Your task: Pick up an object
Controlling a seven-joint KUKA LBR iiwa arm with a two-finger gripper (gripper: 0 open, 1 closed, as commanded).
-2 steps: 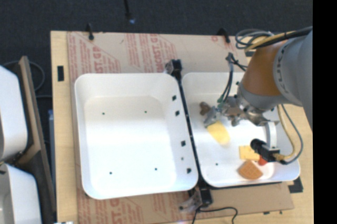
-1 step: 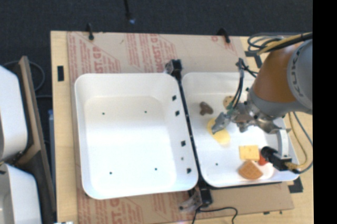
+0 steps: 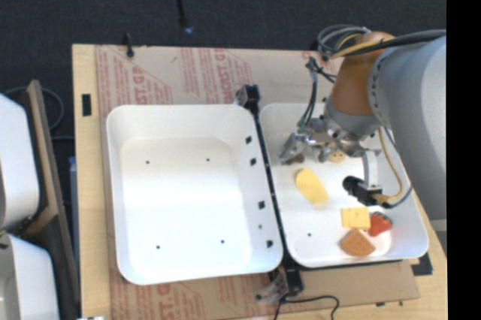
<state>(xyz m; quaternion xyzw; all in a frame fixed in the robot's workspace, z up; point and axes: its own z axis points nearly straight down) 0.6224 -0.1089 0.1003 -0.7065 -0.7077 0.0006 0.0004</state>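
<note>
Jaws of the gripper (image 3: 310, 148) hang spread and empty just above a yellow block (image 3: 311, 186) in the right bin (image 3: 409, 247).

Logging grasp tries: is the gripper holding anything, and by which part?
Cannot be told. The gripper hangs in the right bin, above the yellow piece, and nothing shows between its fingers.

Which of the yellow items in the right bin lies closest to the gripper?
The rounded pale-yellow piece, just below the gripper. The flat yellow square sits farther off, toward the bin's lower right corner.
</note>
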